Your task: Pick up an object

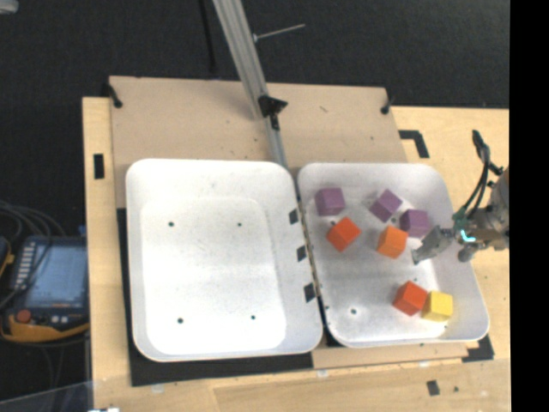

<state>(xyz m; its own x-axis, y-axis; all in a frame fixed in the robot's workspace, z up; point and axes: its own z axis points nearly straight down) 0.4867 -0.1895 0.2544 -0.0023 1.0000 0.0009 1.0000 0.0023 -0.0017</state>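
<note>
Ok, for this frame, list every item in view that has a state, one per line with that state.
gripper: low over the right bin's right side, nothing visibly held
right bin: holds seven blocks
left bin: no blocks in it
purple blocks: three, resting near the bin's far edge
orange blocks: two, resting mid-bin
red block: resting, touching the yellow block
yellow block: resting near the bin's front right corner

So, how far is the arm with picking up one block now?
Nothing looks picked yet: all seven blocks lie in the right bin. The gripper is at that bin's right side, close beside the purple block and the orange block, with no block between its fingers. Closing on a block and lifting it are left.
</note>
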